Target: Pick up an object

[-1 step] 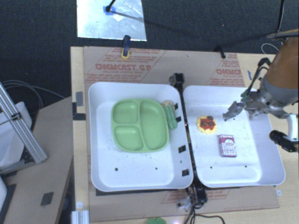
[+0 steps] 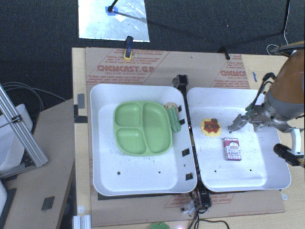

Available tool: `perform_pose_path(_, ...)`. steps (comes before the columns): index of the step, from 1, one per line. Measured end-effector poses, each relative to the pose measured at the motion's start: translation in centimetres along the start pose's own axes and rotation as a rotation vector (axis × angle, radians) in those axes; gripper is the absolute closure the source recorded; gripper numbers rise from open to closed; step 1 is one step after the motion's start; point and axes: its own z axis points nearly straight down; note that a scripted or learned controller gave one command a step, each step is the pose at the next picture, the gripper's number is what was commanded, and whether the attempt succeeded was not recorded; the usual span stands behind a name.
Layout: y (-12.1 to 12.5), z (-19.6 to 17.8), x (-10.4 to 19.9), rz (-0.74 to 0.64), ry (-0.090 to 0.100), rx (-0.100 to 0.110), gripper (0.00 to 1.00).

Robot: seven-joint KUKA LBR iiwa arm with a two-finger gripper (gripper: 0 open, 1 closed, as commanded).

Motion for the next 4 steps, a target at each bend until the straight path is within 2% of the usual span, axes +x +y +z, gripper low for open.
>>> perform_pose_path(1,3.3,6.7,1.7,-0.006,-0.001,-0.004,0.00)
perform_pose_path(2,-4.8,6.7,4.5,-0.001,0.003,0.004,0.00)
perform_pose_path(3,-4.4,5.6,4.3,-0.001,-0.001,-0.006,1.00)
perform_pose_path(4,-3.9,-3.9,10.6,-0.012,0.001,-0.013,1.00)
